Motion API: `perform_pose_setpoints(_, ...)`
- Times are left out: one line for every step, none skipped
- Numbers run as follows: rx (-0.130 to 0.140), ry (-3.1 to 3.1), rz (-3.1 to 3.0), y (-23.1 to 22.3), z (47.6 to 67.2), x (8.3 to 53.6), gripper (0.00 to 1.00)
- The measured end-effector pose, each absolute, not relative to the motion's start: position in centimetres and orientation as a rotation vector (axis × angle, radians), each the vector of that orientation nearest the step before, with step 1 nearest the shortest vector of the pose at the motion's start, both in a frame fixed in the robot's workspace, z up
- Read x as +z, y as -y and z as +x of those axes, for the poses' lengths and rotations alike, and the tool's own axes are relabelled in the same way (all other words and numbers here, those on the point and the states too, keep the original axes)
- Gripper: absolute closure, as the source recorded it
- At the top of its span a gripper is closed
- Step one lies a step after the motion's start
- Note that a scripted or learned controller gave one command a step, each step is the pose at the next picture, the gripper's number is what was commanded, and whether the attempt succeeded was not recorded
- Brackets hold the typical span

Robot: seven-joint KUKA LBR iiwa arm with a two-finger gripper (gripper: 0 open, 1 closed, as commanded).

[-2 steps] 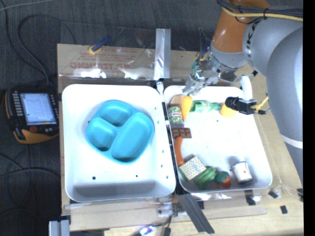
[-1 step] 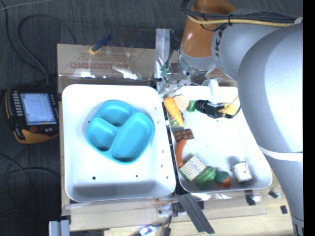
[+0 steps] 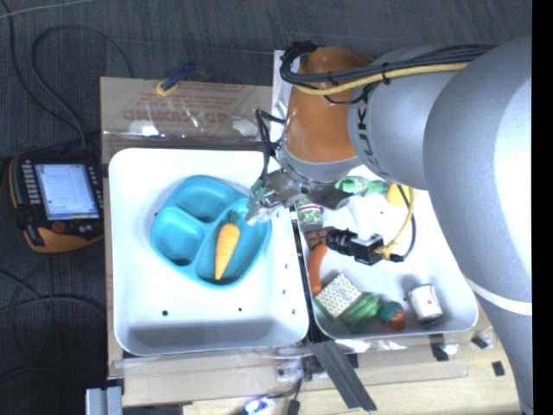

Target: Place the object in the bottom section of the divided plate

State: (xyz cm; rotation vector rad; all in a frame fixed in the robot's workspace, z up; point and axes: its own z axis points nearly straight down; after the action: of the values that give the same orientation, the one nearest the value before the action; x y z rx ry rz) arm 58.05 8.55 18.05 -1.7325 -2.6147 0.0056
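Resting in the plate's [image 3: 186,232] bottom section, the carrot [image 3: 226,245] lies clear of the gripper [image 3: 262,199].
Gripper hangs over the plate's right rim, just above the carrot's top; its grip cannot be made out. "KU" shows on the arm [image 3: 406,119].

My own arm [image 3: 415,102] covers most of the right bin [image 3: 458,314], hiding its upper half and whatever lies there. My gripper [image 3: 263,199] blurs against the plate [image 3: 177,232] rim at frame centre, so I cannot tell how it stands. A green item [image 3: 352,185] pokes out from under my wrist, mostly hidden. The pendant [image 3: 54,199] at the left has a screen too small to read. My arm runs off the right edge.
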Motion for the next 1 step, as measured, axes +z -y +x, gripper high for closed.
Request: perform_pose_setpoints(0.006, 2.67, -1.649, -4.02, 58.43, 18.12, 1.0)
